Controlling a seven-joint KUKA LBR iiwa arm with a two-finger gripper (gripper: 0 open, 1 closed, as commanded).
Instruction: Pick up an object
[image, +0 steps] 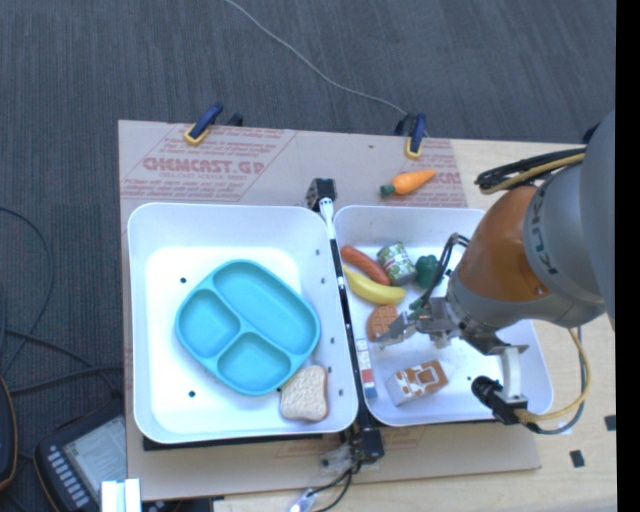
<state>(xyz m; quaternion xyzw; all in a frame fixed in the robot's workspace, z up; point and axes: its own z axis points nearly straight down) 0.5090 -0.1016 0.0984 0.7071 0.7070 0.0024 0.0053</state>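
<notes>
Two white bins sit side by side on the bench, and the arm reaches in from the right edge of the frame over the right bin. Its hand hangs low at the centre of that bin, just beside a small brown round piece and below the banana. How far the hand is open I cannot tell (the metal parts blur together at the tip), and nothing shows clearly held in it.

Other candidates lie close by: a red sausage-like piece and a green can toward the upper middle, a brown-and-white carton lower down. The left bin holds a blue divided plate and a slice of toast; a toy carrot lies outside, near the top.

My reading is that the step in hand is the approach or descent onto the brown piece. The next move calls for closing squarely on it without nudging the banana, then lifting straight up.
</notes>
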